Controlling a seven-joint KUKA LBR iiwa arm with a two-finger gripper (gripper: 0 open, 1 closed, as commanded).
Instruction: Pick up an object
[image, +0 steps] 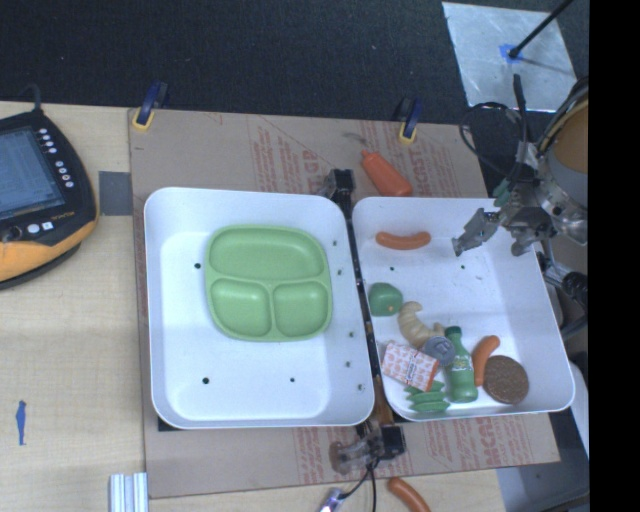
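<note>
Overhead, pincer (492, 232) hovers above right bin (530, 300).

The right bin (530, 300) holds the candidates. A toy hot dog sausage (403, 239) lies flat near the far wall, long axis running left-right. A green round vegetable (384, 297) sits by the left wall. Just nearer, a pale knobbly piece (416, 324) touches a grey disc (438, 349). A green bottle (459, 368) lies beside them, next to a red-and-white packet (410, 366), with a green pod (429, 402) at the near wall. An orange carrot (484, 357) leans against a brown round cookie (506, 380).
</note>
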